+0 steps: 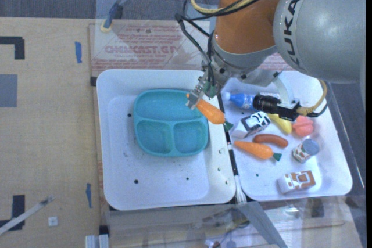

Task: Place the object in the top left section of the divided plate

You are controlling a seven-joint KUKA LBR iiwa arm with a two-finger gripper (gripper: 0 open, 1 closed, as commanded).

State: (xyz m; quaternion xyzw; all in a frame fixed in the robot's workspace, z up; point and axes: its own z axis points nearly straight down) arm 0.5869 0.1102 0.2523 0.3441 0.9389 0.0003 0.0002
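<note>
Gripper (196, 97) sits low under the big orange wrist joint, at the right rim of the teal divided plate (170, 122), and its fingers are closed on the top end of a toy carrot (210, 111). The fingers themselves are small and partly lost against the wrist housing above them, so their exact shape is hard to make out, but the carrot's upper tip sits between them. From there the carrot slants down and to the right, its body over the seam between the two white bins, its green stub end at the lower right. It is bright orange, smooth and tapered. The plate lies in the left bin (116, 171), with one long section at the top and two smaller ones below. In the right bin (337, 180) lie a second carrot (254, 149), a red sausage (270, 140), a blue bottle (239, 100) partly hidden by the arm, a yellow banana (280, 123) half covered by a black cable fitting, a pink piece (303, 126), and some small printed items too blurred to identify. The arm (325, 26) is cut off at the right edge. The bins rest on a pale wooden tabletop (46, 125).
</note>
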